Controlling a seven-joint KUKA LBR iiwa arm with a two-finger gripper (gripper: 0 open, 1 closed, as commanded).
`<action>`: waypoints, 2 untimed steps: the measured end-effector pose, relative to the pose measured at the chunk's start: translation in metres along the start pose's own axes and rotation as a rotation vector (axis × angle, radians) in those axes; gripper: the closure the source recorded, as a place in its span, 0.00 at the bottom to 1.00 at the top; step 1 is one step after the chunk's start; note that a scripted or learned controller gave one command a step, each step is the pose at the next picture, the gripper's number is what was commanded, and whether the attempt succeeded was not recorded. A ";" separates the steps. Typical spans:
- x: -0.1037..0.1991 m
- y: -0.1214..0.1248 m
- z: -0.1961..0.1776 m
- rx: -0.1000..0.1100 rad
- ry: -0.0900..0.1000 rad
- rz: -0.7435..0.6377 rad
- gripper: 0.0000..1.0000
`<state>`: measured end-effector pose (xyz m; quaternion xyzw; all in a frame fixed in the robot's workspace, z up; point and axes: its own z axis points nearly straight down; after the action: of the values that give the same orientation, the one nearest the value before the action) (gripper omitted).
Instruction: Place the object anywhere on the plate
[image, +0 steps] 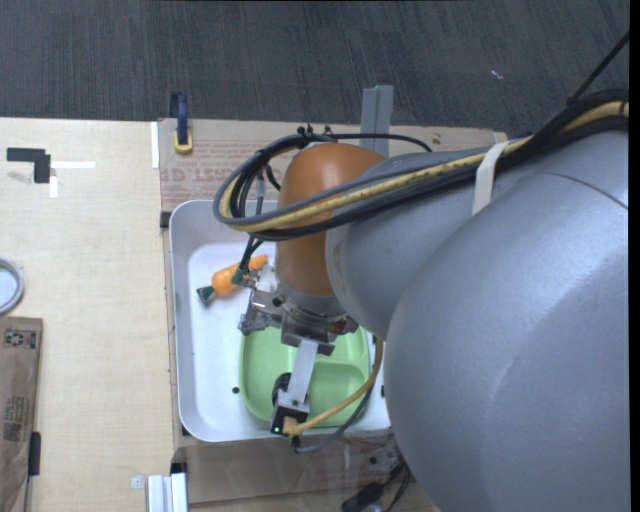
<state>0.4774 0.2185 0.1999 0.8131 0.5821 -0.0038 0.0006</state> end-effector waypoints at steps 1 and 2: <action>-0.067 0.023 -0.115 -0.001 0.000 -0.025 0.00; -0.029 0.009 0.008 0.002 0.000 -0.463 0.00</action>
<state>0.4770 0.1881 0.1920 0.6578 0.7532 -0.0042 -0.0012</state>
